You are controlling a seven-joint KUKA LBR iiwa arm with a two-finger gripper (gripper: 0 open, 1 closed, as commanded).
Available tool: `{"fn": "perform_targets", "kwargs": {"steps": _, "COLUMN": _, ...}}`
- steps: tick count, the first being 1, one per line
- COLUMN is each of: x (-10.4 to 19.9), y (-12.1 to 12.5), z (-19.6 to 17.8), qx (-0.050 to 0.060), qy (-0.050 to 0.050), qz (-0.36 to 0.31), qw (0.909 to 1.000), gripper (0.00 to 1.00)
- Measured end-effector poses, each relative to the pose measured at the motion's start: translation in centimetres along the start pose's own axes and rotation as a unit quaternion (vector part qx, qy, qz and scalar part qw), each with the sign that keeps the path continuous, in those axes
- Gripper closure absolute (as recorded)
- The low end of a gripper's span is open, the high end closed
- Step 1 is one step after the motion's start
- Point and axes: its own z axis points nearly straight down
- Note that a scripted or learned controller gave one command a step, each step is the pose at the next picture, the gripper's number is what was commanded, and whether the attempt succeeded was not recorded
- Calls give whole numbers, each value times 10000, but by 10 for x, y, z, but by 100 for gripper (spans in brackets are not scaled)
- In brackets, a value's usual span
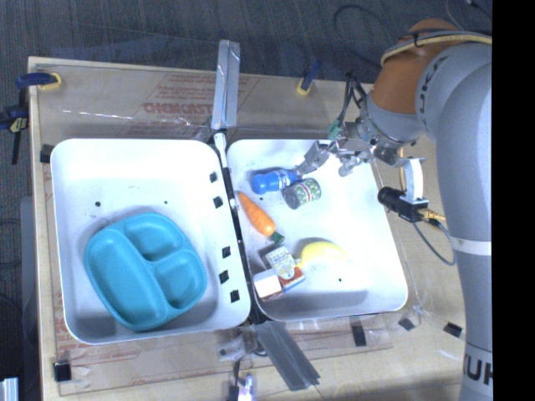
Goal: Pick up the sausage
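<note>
My gripper point(331, 160) hangs over the back of the right bin point(380, 249), near its far wall. Its two metal fingers point(313, 159) stand apart, open, with nothing between them. Just to its lower left lie a blue bottle point(269, 180) and a green-labelled can point(302, 193), the can almost under the left finger. An orange, carrot-shaped item point(257, 214) with a green tip lies along the bin's left wall. Nearer the front rest a yellow lemon point(320, 253) and a small red-and-white carton point(280, 274).
The left bin point(75, 182) holds a blue sectioned tray point(146, 270). A divider with black clips point(226, 224) separates the bins. The grey arm point(451, 140) and a black cable run down the right side.
</note>
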Motion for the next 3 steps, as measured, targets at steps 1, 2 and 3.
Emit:
{"fn": "perform_targets", "kwargs": {"steps": 1, "x": -3, "y": -66, "z": 51, "qx": -5, "qy": -1, "qz": -1241, "qw": 9923, "gripper": 0}}
{"fn": "perform_targets", "kwargs": {"steps": 2, "x": 36, "y": -132, "z": 89, "qx": -5, "qy": 0, "qz": -1659, "qw": 9861, "gripper": 0}}
{"fn": "perform_targets", "kwargs": {"steps": 3, "x": 33, "y": -149, "z": 100, "qx": -45, "qy": -25, "qz": -2547, "qw": 9670, "gripper": 0}}
